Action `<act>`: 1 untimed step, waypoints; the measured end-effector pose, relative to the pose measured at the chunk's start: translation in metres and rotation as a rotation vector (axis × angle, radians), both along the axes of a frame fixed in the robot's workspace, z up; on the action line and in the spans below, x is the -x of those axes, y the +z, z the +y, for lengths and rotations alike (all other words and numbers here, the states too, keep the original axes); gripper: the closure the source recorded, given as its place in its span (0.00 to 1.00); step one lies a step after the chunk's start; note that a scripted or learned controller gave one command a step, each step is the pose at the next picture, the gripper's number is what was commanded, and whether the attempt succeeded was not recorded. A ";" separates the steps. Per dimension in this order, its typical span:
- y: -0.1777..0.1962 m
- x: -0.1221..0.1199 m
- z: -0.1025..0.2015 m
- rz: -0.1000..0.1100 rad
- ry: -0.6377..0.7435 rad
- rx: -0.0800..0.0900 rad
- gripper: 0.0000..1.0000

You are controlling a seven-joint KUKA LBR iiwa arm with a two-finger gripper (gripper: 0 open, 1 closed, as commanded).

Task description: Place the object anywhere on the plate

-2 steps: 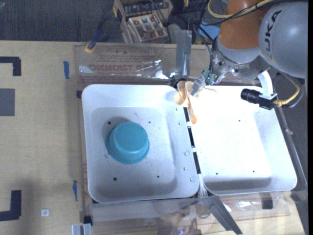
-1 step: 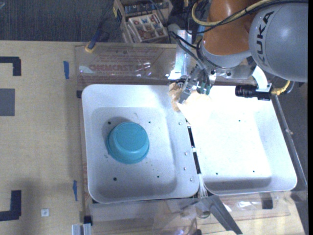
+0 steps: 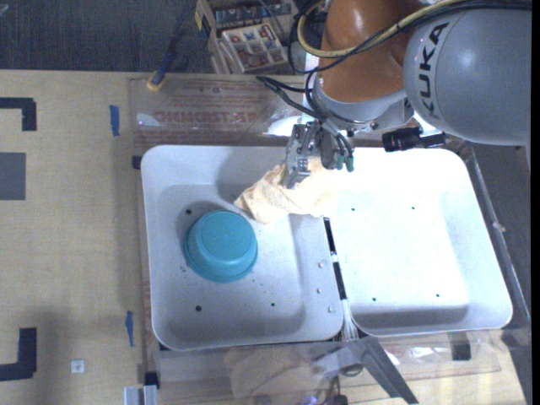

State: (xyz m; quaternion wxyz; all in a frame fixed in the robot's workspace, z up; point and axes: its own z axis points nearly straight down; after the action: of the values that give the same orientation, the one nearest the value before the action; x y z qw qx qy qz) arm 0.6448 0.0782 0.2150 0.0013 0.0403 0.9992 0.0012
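A crumpled pale yellow cloth lies at the back right of the left bin, draped toward the divider between the bins. Its top corner is pulled up into a peak between the metal fingers of my gripper, which is shut on it. The gripper hangs from the grey and orange wrist over the back edge of the bins. A round blue plate, deep like a bowl, sits on the floor of the left bin. It is to the left of the cloth and nearer the front, apart from it.
The right bin adjoins the left one along a black-edged divider. Cables and teal-tipped parts hang beside the gripper. A box of items stands behind the bins. Tan bench with blue tape marks lies to the left.
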 end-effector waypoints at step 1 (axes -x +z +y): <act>0.007 0.003 0.051 -0.006 0.080 -0.001 1.00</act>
State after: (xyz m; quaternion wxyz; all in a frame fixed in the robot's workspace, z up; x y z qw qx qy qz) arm 0.6422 0.1293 0.2223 0.0042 0.0002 1.0000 0.0018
